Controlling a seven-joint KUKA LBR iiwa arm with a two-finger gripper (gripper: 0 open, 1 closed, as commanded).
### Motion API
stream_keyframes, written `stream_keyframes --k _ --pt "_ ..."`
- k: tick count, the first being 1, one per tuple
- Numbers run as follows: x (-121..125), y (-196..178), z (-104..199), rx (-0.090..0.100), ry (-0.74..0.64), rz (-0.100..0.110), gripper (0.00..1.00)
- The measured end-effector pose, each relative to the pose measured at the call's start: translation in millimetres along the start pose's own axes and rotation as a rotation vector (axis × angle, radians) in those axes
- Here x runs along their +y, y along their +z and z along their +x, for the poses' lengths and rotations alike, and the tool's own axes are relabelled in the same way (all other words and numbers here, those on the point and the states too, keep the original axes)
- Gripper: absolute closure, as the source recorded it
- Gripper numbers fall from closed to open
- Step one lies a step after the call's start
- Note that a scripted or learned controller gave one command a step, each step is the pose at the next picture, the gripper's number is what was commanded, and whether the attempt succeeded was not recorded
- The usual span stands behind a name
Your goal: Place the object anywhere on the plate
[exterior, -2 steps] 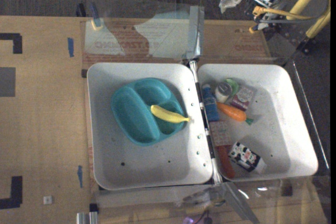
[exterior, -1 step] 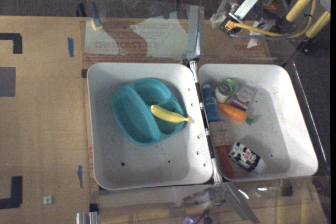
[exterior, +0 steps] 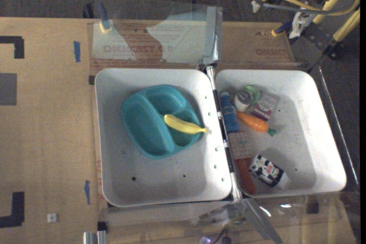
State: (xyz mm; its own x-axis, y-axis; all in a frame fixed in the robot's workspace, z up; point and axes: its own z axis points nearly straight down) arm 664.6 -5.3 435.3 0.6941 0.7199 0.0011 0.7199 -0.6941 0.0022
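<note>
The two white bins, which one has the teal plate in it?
The left bin. It holds the teal plate with a yellow banana lying across it; the right bin holds a carrot and small packages.

Counts on the bench — two bins, seven things

Two white bins (exterior: 108, 180) are seen; one teal plate (exterior: 146, 126) and one banana (exterior: 184, 125) in the left — five small items (exterior: 251, 123) in the right.

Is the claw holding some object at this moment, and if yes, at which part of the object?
Nothing is seen in the claw, which is up beyond the bins. The banana lies on the plate.
</note>
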Motion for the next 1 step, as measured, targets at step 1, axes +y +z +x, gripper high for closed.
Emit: stream_keyframes --k 1 --pt "5.6 0.4 -14.1 -0.003 0.177 0.004 0.00"
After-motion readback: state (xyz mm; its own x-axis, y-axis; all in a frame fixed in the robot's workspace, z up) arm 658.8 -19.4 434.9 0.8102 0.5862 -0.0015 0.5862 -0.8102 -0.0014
